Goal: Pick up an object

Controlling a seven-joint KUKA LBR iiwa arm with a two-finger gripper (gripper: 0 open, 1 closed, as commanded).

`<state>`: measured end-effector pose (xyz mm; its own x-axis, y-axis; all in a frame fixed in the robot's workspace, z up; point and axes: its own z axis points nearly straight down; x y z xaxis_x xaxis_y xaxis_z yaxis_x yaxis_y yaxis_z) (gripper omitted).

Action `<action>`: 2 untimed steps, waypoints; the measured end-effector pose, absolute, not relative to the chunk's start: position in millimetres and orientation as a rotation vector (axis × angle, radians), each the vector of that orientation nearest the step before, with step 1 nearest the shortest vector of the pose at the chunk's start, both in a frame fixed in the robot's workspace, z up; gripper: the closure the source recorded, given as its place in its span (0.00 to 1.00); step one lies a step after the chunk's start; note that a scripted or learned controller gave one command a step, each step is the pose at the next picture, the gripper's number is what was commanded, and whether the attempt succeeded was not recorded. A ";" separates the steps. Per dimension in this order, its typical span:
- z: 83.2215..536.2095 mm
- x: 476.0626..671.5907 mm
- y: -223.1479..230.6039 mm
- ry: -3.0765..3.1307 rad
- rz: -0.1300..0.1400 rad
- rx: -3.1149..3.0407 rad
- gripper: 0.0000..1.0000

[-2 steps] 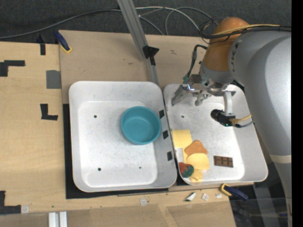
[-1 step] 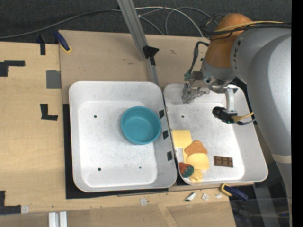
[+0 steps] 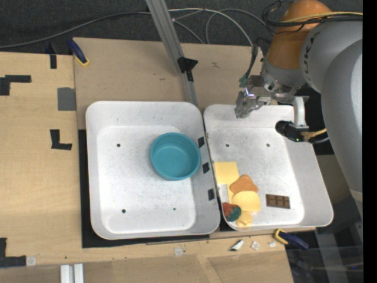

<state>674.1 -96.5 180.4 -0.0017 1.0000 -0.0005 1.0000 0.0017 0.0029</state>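
Nearest the camera, along the bench's front edge, a small blue and yellow clamp point(image 3: 290, 238) is lying just outside the front right corner of the right bin point(image 3: 306, 175), with a few tiny white scraps point(image 3: 244, 244) beside it.

Inside that bin, a cluster of objects is sitting against the front left corner. A green and red piece point(image 3: 231, 211) is lying lowest, touching a yellow rounded piece point(image 3: 247, 203) that is overlapping an orange one point(image 3: 243, 185) just behind it. A pale yellow square point(image 3: 225, 171) is resting farther back along the left wall. A small brown chocolate bar point(image 3: 278, 201) is lying apart from them, toward the front right of the bin floor.

In the left bin point(image 3: 112, 175), a teal bowl point(image 3: 174, 155) is standing upright right of the middle, near the wall shared with the right bin.

Farther back, the gripper point(image 3: 246, 107) is hanging over the back left corner of the right bin, well apart from the cluster. Nothing is showing between its fingers, and whether they are spread or pressed together cannot be told. The grey arm with its orange band point(image 3: 294, 34) is reaching in from the right.

At the bench's back edge, a grey metal post point(image 3: 168, 34) is slanting upward, and another blue and yellow clamp point(image 3: 78, 52) is sitting at the back left corner.
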 end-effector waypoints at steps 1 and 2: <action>223.5 674.5 -98.1 2.221 0.004 2.217 1.00; 284.6 675.7 -89.7 2.222 0.007 2.215 1.00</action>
